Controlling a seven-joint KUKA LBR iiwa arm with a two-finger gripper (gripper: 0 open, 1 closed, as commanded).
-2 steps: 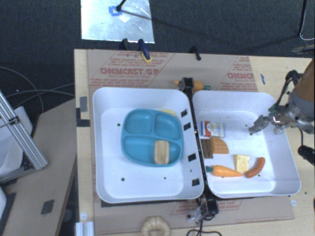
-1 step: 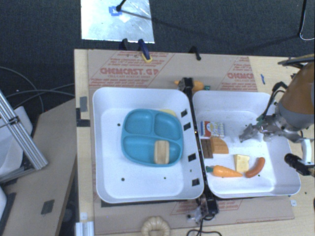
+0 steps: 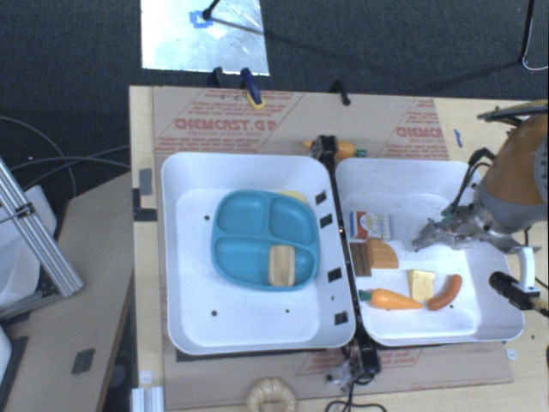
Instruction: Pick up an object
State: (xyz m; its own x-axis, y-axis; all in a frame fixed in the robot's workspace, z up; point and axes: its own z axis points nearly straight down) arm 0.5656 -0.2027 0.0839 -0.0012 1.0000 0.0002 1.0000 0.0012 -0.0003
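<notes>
Fingers (image 3: 426,237) above cheese block (image 3: 421,284)

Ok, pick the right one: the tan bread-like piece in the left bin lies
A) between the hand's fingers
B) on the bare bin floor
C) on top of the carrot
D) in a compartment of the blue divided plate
D: the tan piece sits in the lower right compartment of the blue divided plate in the left bin, while the carrot lies in the right bin.

Looking like a robot lab: bench (image 3: 283,114) covered in printed cardboard, two white bins (image 3: 184,256) clipped together, cables (image 3: 51,157) trailing over dark carpet (image 3: 69,50), metal frame (image 3: 34,239) standing nearby.
</notes>
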